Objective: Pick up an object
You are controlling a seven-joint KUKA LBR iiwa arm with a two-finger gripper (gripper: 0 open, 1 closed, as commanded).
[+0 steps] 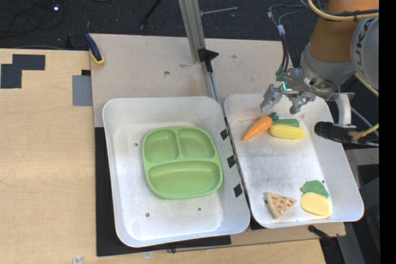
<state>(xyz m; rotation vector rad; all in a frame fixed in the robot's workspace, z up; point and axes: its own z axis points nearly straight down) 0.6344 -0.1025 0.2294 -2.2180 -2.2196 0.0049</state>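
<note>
Carrot [257, 127] touching corn [288, 130] in rt bin — end effector [283, 99] above, fingers spread wide, holding nothing.

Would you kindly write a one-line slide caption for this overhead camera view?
Open gripper hovers over a toy carrot and corn cob in the right bin.

Matt green plastic tray [182, 162], speckled white bins [124, 195], pale wood bench [43, 164]

Toy carrot [257, 127]: orange, lying tilted, 11 o'clock area of right bin [346, 210]. Corn cob [288, 130]: yellow, flat, touching carrot's top end. Pizza slice [279, 203] and lemon with green leaf [315, 201]: side by side, 5 o'clock corner.
</note>
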